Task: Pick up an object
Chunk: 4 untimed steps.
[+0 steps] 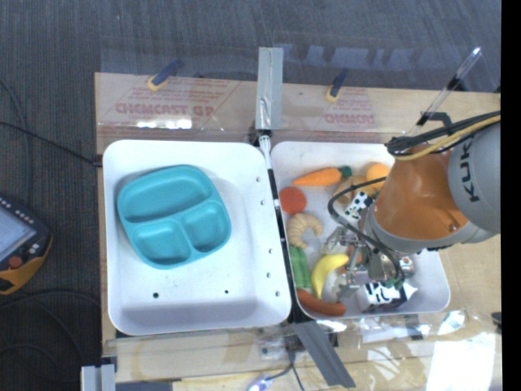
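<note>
My gripper (363, 269) is down in the right bin (435, 287), under the arm's orange band (415, 202). It hovers just right of a yellow banana (323, 272) and above a black-and-white toy (383, 293). Around it lie an orange carrot (318, 177), a red tomato (294, 199), a beige croissant-like piece (303, 228), a green vegetable (300, 266) and a red chili (319, 304). The arm hides part of the bin's right side. I see no object between the gripper's tips.
The left bin (244, 292) holds a blue divided plate (172, 214). An orange fruit (376, 171) and another black-and-white piece (355, 204) peek out beside the arm. A metal divider (269, 88) stands behind the bins.
</note>
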Tool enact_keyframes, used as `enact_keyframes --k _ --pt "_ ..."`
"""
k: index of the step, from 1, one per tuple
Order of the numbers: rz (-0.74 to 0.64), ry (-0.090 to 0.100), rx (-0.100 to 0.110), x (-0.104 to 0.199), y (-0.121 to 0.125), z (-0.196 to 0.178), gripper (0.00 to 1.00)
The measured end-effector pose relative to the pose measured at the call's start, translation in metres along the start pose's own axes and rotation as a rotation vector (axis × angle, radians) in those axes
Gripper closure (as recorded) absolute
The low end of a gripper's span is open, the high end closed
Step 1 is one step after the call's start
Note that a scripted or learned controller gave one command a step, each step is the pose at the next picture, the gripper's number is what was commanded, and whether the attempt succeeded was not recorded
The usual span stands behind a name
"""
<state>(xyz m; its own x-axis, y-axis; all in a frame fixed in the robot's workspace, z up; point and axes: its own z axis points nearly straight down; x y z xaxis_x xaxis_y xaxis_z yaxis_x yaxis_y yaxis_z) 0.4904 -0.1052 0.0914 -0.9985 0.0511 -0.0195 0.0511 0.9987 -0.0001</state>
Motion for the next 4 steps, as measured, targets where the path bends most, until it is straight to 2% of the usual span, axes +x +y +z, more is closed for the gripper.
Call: enact_keyframes --k 2,3,4 --pt "0.043 0.009 0.003 -0.004 0.000 0.001 0.00" --pt "0.072 -0.001 0.003 0.000 -0.001 0.000 0.00" --pt "0.064 0.003 -0.001 0.000 -0.012 0.001 0.00"
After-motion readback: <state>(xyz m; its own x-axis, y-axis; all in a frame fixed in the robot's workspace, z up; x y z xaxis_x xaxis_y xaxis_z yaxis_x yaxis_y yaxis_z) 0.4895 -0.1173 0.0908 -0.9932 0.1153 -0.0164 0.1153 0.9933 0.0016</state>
